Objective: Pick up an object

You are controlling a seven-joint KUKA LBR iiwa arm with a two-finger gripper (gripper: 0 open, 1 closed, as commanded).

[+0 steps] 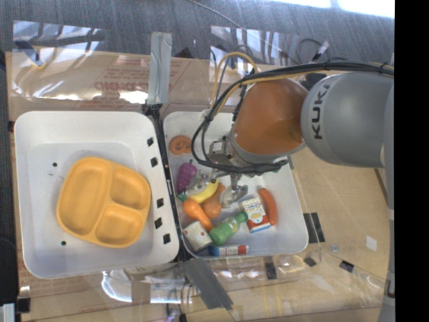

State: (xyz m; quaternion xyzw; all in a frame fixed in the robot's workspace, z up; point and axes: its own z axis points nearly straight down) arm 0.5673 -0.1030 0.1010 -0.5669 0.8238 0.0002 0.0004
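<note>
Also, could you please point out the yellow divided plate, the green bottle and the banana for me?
yellow divided plate (75, 193): camera view, on the floor of its large left compartment.
green bottle (224, 231): camera view, on the middle of its body.
banana (203, 193): camera view, on the middle of its curved yellow skin.

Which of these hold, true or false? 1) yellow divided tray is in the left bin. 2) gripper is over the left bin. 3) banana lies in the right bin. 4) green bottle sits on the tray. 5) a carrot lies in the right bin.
1) True: the yellow divided tray lies in the left bin.
2) False: the gripper is over the right bin, among the toys.
3) True: the banana lies there, beside the purple grapes.
4) False: the green bottle is in the right bin.
5) True: the carrot lies below the banana.
</note>
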